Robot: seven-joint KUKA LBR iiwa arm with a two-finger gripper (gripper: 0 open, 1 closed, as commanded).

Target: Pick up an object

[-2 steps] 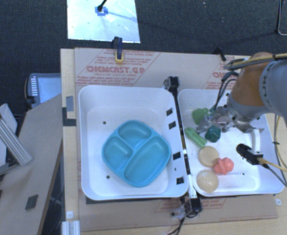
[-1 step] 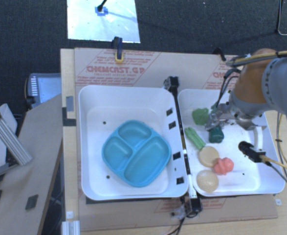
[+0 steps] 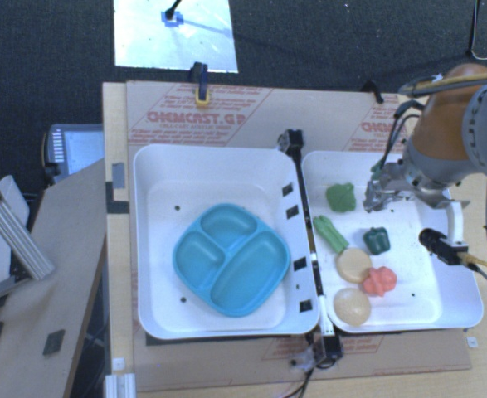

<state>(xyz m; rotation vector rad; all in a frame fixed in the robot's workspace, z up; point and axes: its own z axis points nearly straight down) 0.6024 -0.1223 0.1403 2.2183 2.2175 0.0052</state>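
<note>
The right bin (image 3: 455,301) holds several toy foods. A light green leafy piece (image 3: 340,196) lies near its back left, and a long green piece (image 3: 330,233) lies along its left wall. A dark green pepper (image 3: 377,240) sits mid-bin. Toward the front are a tan round piece (image 3: 353,264), a pink-red piece (image 3: 379,281) and a cream round piece (image 3: 352,305). My gripper (image 3: 377,194) hangs over the back of this bin. It is just right of the leafy piece and behind the pepper, and I see nothing held in it.
The left bin (image 3: 156,181) holds a blue divided plate (image 3: 231,258). A black divider with clips (image 3: 303,222) runs between the bins. The arm's grey body and orange band (image 3: 450,123) reach in from the right, with cables (image 3: 475,264) trailing over the right bin's edge.
</note>
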